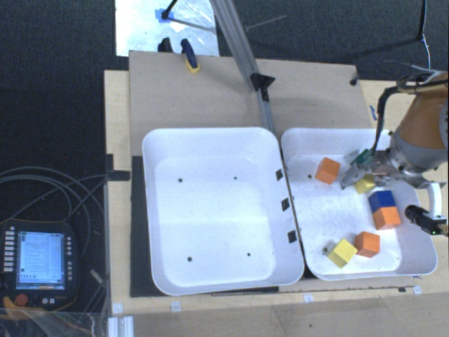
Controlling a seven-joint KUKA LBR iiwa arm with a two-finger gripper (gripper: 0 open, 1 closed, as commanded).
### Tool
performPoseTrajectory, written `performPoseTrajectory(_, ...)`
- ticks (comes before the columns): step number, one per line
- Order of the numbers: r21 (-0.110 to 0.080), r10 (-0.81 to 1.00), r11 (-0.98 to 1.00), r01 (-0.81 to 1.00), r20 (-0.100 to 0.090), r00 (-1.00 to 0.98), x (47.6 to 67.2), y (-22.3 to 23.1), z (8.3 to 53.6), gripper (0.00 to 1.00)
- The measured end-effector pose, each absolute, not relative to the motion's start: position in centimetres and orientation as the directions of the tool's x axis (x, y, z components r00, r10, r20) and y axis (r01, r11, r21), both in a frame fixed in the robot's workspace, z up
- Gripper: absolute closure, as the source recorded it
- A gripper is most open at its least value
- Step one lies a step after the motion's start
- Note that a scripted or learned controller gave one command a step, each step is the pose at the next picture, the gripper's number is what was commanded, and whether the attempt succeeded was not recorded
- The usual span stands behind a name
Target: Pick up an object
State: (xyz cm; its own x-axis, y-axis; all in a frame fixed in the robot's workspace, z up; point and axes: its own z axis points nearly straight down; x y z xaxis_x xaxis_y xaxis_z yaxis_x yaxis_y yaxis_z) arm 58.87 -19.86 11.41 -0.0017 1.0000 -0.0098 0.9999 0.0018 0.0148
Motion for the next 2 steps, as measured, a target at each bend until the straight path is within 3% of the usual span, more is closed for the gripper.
performPoseTrajectory(1, 0.020, 1.000, 0.004, 1.000, -0.011, -0.003, 59.0, -19.9, 12.6, 1.00)
performPoseTrajectory(2, 0.008, 1.000, 0.004, 1.000, -0.003, -0.004, 59.9, -20.8, 18.2, 1.00)
